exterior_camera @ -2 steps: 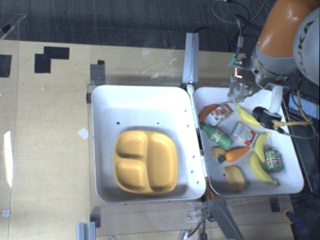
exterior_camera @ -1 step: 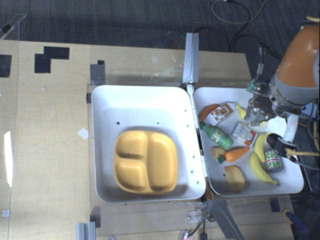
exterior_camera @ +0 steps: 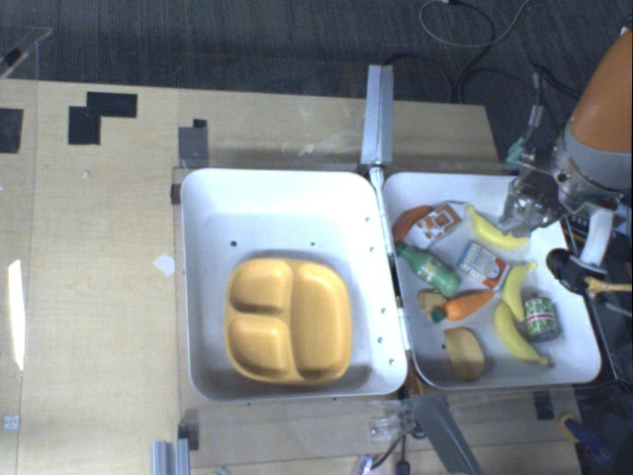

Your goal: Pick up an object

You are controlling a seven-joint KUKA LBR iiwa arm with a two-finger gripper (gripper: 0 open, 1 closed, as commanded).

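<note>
The right bin (exterior_camera: 584, 369) holds several toy foods: a banana (exterior_camera: 492, 233) near the back, a second banana (exterior_camera: 516, 315) at the front right, a green bottle (exterior_camera: 428, 270), a carrot (exterior_camera: 467, 306), a small juice carton (exterior_camera: 480, 263), a red and white packet (exterior_camera: 432, 226), a green can (exterior_camera: 540, 317) and a brown potato-like piece (exterior_camera: 464, 352). My gripper (exterior_camera: 521, 209) hangs over the bin's back right part, just right of the upper banana's end. Nothing shows between its fingers.
The left bin (exterior_camera: 203, 265) holds a yellow divided tray (exterior_camera: 290, 319). A metal divider post (exterior_camera: 378, 117) stands between the bins at the back. Cables (exterior_camera: 465, 28) lie on the dark floor behind. Black tape marks (exterior_camera: 99, 115) sit on the wooden bench at left.
</note>
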